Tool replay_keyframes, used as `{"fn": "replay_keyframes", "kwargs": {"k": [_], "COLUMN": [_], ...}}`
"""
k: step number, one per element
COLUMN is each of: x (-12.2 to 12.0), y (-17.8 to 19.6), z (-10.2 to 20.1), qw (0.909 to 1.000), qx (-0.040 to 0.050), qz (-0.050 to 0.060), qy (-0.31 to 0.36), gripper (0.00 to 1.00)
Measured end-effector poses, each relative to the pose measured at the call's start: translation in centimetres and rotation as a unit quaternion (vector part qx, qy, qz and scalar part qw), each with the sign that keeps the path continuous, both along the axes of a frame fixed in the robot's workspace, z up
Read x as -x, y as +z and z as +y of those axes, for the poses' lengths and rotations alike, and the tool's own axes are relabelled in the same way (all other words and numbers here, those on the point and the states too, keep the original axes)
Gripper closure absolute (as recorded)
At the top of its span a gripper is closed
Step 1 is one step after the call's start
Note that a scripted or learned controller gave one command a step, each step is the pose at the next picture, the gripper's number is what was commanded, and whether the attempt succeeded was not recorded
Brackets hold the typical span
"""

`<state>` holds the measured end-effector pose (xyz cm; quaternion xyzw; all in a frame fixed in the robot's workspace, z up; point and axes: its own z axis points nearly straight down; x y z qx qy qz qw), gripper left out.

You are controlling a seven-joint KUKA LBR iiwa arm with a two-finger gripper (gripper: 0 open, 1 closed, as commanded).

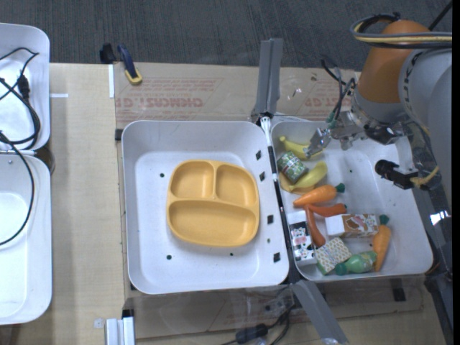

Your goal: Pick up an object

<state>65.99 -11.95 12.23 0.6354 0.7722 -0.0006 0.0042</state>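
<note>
Pincer (pixel 317 144) low over far-left corner of right bin (pixel 402 268), tip just above banana (pixel 293 147); finger state cannot tell, nothing visibly held. Green can (pixel 292 167) beside second banana (pixel 309 177) near left wall. Two carrots (pixel 316 195) mid-bin; third carrot (pixel 380 243) by right wall. Small box (pixel 352 226), checkered block (pixel 332 254), green bottle (pixel 353 264) toward near edge. Left bin (pixel 140 192) carries yellow divided plate (pixel 213 203), centred.
</note>
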Motion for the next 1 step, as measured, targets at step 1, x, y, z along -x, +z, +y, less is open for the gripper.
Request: {"fn": "replay_keyframes", "kwargs": {"k": [1], "x": [1.54], "y": [-3.04], "z": [0.62], "qw": [1.0], "qx": [-0.0018], "qz": [0.003], "qy": [-0.008], "gripper": [0.0]}}
